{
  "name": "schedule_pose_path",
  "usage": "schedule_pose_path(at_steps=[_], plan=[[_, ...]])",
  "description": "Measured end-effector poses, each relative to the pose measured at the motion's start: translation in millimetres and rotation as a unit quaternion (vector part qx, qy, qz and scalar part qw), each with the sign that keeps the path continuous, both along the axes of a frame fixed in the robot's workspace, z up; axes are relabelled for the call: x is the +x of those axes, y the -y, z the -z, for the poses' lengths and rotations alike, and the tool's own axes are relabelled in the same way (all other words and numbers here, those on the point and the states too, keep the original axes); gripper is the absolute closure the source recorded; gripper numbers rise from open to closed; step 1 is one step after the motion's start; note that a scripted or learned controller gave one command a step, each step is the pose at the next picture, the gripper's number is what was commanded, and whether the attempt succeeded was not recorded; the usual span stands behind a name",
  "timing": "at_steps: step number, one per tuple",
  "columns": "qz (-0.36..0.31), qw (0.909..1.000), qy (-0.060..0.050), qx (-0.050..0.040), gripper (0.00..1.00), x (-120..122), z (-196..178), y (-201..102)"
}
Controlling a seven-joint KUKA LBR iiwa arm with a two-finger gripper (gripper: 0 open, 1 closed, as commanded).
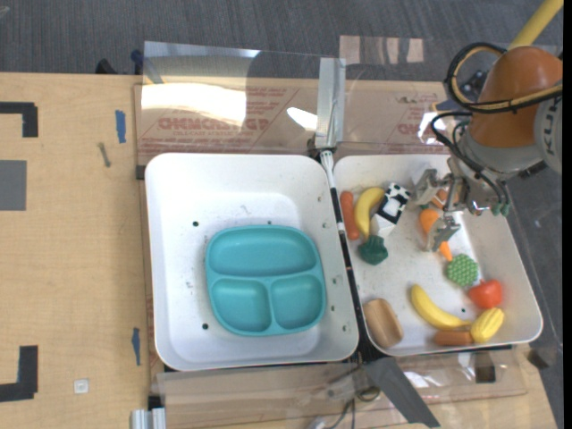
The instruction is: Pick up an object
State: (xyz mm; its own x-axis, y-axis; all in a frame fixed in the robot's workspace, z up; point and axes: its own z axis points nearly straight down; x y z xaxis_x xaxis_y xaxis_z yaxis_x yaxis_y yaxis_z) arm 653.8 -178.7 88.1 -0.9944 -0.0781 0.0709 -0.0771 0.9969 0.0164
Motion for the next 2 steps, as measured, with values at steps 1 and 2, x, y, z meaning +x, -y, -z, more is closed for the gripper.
schedule_pose_path(at_steps=[1,2], plan=[[0.001,0.9998,0.022,-0.0015,1.0,8.5,-13.7,-2.9],[-0.147,0.9884,0.04,-0.0014,1.0,-52.7,-0.5,36.2]])
